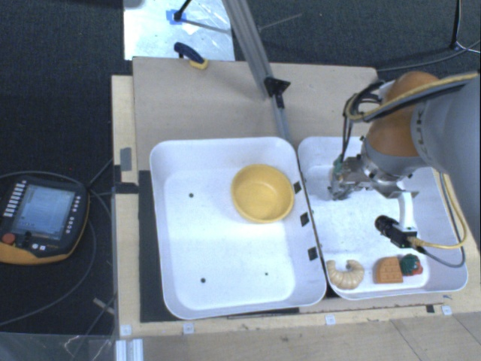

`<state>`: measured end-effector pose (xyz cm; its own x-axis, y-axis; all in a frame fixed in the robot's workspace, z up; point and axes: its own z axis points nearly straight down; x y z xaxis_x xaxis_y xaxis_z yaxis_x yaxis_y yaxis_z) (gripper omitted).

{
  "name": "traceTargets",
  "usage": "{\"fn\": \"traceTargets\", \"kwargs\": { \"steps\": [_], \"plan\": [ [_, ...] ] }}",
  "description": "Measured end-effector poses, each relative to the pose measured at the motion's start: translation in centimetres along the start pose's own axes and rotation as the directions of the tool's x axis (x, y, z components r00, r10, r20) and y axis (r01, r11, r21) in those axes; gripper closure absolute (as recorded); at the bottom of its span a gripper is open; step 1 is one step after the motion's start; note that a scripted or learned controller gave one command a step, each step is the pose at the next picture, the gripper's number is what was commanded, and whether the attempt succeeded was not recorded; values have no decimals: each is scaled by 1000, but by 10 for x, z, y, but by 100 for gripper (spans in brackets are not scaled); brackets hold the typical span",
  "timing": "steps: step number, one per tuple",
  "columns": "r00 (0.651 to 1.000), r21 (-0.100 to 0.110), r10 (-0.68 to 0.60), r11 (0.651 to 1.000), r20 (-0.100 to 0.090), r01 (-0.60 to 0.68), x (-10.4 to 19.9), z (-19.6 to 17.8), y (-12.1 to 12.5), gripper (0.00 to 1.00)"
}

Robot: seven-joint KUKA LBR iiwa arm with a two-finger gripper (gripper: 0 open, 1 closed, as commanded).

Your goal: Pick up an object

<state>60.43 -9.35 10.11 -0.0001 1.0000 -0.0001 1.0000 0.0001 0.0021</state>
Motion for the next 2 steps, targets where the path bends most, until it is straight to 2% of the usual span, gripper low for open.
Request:
{"fn": "traceTargets", "kwargs": {
  "steps": [2],
  "plan": [
    [1000, -2, 1, 1000, 0, -1, -11, -105, -14, 100]
  ]
}}
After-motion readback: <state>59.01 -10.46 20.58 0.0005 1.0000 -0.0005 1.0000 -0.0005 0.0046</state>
